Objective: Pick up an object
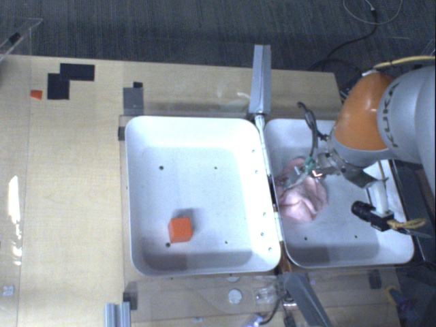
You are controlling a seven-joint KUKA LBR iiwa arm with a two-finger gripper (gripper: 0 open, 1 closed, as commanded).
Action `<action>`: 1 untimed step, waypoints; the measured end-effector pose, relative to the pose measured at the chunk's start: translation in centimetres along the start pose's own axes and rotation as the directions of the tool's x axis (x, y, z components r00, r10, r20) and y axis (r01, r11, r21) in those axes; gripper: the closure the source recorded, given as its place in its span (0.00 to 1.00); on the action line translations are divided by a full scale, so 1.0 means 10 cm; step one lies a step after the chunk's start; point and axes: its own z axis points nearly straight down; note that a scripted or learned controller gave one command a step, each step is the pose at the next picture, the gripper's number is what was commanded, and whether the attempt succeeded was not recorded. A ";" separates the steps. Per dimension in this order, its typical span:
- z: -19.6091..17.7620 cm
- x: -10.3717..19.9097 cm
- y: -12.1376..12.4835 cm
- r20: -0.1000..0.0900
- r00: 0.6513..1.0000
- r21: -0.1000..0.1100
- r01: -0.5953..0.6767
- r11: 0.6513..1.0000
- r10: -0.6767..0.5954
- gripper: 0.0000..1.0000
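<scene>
Two white bins sit side by side on the table. Left bin holds an orange block, near its front-left corner. Right bin holds a crumpled pink object, close to the divider btwn bins. Gripper is at the pink object's top edge; grip state unclear. Arm, grey w/ orange band, is over the right bin's far-right part.
</scene>
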 end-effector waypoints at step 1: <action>-0.44 0.00 -0.09 0.000 0.983 0.010 -0.183 0.983 0.183 0.00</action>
